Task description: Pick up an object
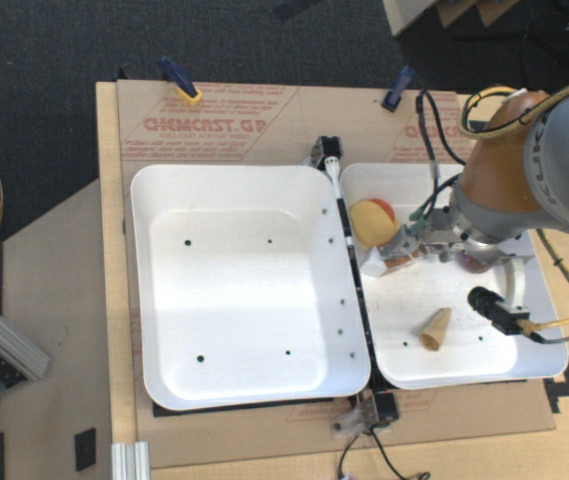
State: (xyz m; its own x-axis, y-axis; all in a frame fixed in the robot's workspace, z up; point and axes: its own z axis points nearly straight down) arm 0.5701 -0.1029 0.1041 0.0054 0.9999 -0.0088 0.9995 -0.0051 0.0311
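Observation:
My gripper is low in the right bin, near its left wall. A yellow and red rounded object lies just up and left of it, close by. A small white and brownish piece lies right at the gripper's tip; whether the gripper touches it is unclear. A tan cone lies toward the bin's front, apart from the gripper. A dark reddish object is partly hidden under the wrist.
The left bin lies beside the right one, the two walls meeting at a black divider. A black part with cabling hangs off the arm over the right bin. The arm's orange band covers the bin's back right.

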